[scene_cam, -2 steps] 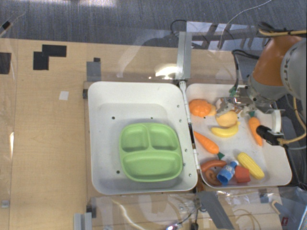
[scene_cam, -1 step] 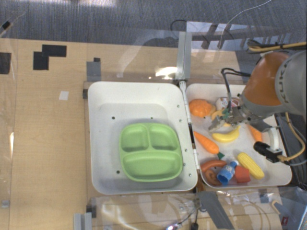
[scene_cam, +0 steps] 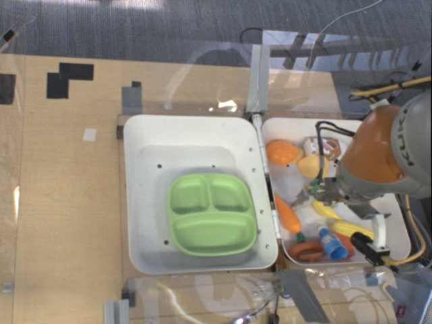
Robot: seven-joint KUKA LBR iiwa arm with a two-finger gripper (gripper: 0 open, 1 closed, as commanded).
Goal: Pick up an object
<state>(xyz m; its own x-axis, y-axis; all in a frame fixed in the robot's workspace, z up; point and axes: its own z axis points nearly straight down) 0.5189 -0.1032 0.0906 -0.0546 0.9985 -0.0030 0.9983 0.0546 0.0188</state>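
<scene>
Light wooden bench top (scene_cam: 61, 201) carrying black square markers (scene_cam: 67, 78) and grey metal brackets (scene_cam: 131, 98), bordered above by dark grey ribbed floor (scene_cam: 202, 12) with bright light patches along the top edge.

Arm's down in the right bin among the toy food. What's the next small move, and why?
Probably a short straight descent, then close. The gripper hangs low in the right bin, just above the banana, with the carrot lying apart on the camera's left. Nothing shows between its fingers, so no pick is confirmed yet.

Green tray (scene_cam: 212, 214), white bins (scene_cam: 142, 181) — orange carrot (scene_cam: 288, 214), yellow banana (scene_cam: 326, 211).
</scene>
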